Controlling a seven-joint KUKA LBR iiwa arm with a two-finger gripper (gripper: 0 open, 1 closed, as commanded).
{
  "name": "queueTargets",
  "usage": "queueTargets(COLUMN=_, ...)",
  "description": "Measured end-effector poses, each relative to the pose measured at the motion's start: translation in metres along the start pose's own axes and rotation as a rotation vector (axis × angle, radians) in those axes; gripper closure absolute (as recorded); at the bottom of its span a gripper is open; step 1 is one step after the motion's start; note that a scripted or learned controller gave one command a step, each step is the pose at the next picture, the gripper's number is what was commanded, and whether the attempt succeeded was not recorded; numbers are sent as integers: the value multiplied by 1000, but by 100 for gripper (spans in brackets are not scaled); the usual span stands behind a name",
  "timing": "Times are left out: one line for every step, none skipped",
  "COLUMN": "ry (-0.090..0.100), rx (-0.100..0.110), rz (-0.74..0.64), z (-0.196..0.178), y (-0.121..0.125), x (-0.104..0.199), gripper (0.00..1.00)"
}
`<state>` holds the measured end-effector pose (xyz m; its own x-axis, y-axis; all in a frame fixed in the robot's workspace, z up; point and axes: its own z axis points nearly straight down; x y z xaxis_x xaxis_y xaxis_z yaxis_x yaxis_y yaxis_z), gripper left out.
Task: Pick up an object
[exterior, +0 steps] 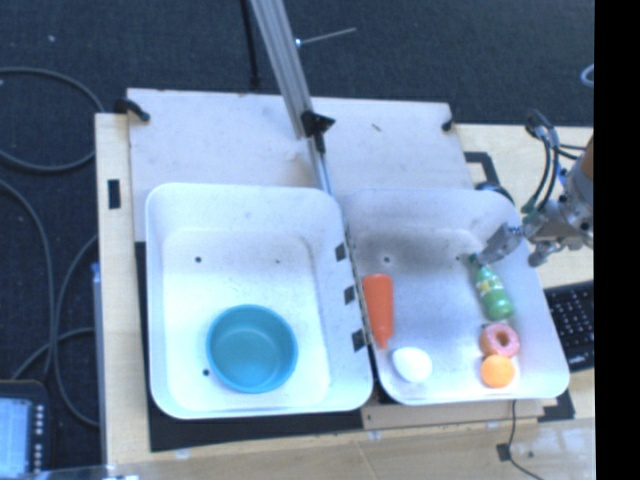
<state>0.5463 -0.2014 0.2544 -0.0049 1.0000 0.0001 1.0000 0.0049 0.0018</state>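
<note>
You see the gripper [512, 245] over the far right part of the right bin [430, 218], close to that bin's right rim. Its grey fingers point down and toward the bin's middle, and you cannot tell whether they are apart or together, because they blur into the wrist hardware behind them. Nothing visibly sits between them.

Just below the fingertips, a green bottle [491, 290] lies on its side along the right wall of the right bin, its narrow end toward the gripper and its fatter end toward the bin's near edge. Whether the fingertips touch the bottle's top end is not clear to you; they are at least just beside it.

Nearer the bin's near right corner lies a pink ringed donut [499, 340], and touching it on the near side an orange ball [498, 370]. Against the left wall of the same bin an orange carrot [378, 308] lies lengthwise, with a white egg-shaped thing [411, 364] just beside its near end, close to the near rim.

The left bin [240, 218] holds a blue bowl [252, 348] standing upright in its near half, well apart from the gripper.

The arm comes in from the right edge of the bench [480, 438], and you see little more than its wrist [560, 223], hung with dark cables that loop upward. A slanted metal post [285, 58] rises from the far edge between the two bins.
</note>
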Motion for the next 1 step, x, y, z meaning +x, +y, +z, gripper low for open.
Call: queueTargets(ry=-3, rx=5, rz=6, z=49, y=3, x=-11, gripper=0)
